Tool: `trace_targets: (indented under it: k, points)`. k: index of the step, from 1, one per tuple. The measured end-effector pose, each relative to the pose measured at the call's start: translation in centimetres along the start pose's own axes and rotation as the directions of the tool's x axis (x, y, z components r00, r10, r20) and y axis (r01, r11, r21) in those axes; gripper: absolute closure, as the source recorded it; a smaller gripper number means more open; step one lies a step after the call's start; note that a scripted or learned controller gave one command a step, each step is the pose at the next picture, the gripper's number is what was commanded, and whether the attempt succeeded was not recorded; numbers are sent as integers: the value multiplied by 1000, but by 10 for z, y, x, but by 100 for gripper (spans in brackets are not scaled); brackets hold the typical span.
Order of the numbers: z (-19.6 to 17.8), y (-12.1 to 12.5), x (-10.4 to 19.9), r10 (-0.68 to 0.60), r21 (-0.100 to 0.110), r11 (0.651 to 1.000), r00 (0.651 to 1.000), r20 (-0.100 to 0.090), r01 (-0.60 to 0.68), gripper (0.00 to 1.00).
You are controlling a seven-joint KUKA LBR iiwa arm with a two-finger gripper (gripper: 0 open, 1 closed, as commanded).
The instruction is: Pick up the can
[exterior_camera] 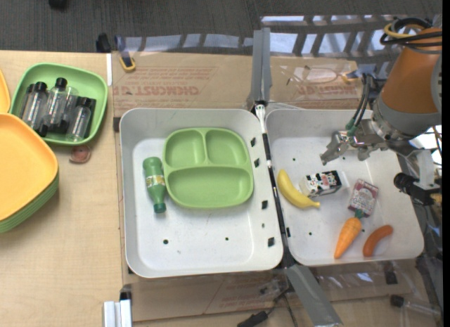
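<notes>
The can is lying on its side in the right bin, just beside the banana. The tool is hovering above it, fingers spread wide, gripping nothing.

My grey arm with its orange band reaches in from the right, my two-finger gripper hanging low with its fingers spread apart.
</notes>
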State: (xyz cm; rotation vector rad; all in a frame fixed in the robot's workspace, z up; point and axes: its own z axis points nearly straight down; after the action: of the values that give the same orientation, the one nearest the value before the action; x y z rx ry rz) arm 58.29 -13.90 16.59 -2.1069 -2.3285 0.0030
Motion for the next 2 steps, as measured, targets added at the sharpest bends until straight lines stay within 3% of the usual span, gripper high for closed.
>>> trace_targets:
  k: [1, 2]
  points:
    - [70, 64, -6, 151, 14, 989, 989, 2, -151, 0]
    - [-25, 13, -66, -163, -3, 987, 987, 2, 163, 0]
